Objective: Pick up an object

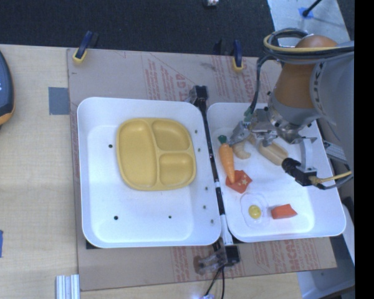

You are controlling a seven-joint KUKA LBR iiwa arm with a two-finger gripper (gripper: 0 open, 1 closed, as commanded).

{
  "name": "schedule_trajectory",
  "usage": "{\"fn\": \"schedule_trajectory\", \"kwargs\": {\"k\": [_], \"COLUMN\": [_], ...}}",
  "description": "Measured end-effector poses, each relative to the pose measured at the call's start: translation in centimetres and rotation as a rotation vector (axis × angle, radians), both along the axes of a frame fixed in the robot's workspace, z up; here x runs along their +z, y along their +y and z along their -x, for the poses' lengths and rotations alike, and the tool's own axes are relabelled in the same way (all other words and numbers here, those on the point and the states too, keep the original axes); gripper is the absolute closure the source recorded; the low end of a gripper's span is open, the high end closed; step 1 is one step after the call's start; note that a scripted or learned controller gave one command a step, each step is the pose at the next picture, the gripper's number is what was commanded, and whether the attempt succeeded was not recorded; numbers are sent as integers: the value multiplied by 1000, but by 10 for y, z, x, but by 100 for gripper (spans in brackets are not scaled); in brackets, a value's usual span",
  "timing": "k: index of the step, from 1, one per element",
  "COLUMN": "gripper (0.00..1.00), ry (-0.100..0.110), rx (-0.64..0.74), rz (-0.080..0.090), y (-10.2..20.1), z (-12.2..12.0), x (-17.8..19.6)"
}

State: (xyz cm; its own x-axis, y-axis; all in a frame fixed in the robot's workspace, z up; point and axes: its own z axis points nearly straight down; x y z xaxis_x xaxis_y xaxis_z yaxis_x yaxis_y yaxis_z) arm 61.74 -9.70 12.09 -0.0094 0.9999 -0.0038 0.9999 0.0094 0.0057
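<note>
From the fixed overhead camera, two white bins sit side by side on the bench. The left bin [100, 210] fills the centre-left of the frame and carries a yellow divided plate [156, 152] in its upper half, its three compartments facing up.

The right bin [324, 223] lies at centre-right. Along its left side a carrot [227, 161] lies with its long axis running nearly top to bottom in the frame, its green stem end toward the top and its narrow tip toward the bottom. The tip touches or just overlaps a red flat piece [239, 181] below it. Nearer the lower edge of this bin sit a fried egg toy [254, 212] with a yellow yolk, and just to its right an orange-red wedge [283, 212]. A tan bread-like piece [269, 152] lies slanted in the upper part of the bin, running from upper left to lower right, partly under the arm.

The arm [305, 73] comes in from the upper right, orange band above the wrist. The gripper [244, 134] hangs low over the upper left part of the right bin, just to the upper right of the carrot's stem end. Whether it is released or clenched cannot be told at this angle, and nothing can be made out in its grasp.
</note>
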Motion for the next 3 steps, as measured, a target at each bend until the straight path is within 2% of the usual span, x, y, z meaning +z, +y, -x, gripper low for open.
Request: {"fn": "schedule_trajectory", "kwargs": {"k": [1,2,3], "gripper": [0,0,0], "ry": [5,5,6], "rx": [-3,-3,-5], "rz": [-3,-3,-2], "y": [-14,3,0], "z": [-33,-40,-39], "x": [-30,-28,-29]}}
